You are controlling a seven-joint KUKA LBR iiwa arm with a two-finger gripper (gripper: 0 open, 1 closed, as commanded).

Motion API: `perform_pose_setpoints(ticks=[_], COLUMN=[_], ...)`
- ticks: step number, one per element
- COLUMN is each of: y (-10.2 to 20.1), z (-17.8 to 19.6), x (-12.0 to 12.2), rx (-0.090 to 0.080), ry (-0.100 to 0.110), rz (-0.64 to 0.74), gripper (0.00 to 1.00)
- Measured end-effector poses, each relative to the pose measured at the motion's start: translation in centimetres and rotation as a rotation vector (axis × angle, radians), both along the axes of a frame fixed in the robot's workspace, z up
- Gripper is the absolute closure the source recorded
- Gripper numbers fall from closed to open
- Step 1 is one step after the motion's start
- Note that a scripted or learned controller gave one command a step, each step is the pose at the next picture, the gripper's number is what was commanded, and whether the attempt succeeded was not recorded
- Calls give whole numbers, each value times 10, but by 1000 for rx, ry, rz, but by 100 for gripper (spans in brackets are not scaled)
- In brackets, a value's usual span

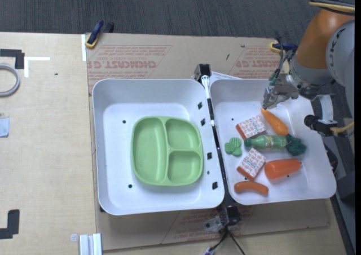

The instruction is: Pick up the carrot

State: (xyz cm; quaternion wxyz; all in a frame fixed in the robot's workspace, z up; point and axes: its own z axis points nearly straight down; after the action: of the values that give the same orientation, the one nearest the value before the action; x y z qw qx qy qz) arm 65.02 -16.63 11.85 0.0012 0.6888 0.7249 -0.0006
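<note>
Nearest me in the right bin (316, 192) I see a sausage (251, 188) and an orange pepper (282, 168), with two patterned blocks and green pieces just behind. Further back, the carrot (274, 122) lies tilted, untouched, by the upper block (251, 127). The gripper (273, 99) hovers just beyond its upper tip; how its jaws stand I cannot tell.

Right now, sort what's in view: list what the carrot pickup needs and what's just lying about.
Needed:
carrot
gripper
right bin

Lying about:
green divided plate
left bin
two patterned blocks
sausage
green leafy pieces
orange wedge
</note>
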Motion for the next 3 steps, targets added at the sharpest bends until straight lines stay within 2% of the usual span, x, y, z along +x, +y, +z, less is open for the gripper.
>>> perform_pose_setpoints(ticks=[1, 2, 3], y=[0, 20, 21], z=[0, -22, -11], x=[0, -23, -22], rx=[0, -1, 0], ry=[0, -7, -9], rz=[0, 345, 342], gripper=[0, 0, 100])
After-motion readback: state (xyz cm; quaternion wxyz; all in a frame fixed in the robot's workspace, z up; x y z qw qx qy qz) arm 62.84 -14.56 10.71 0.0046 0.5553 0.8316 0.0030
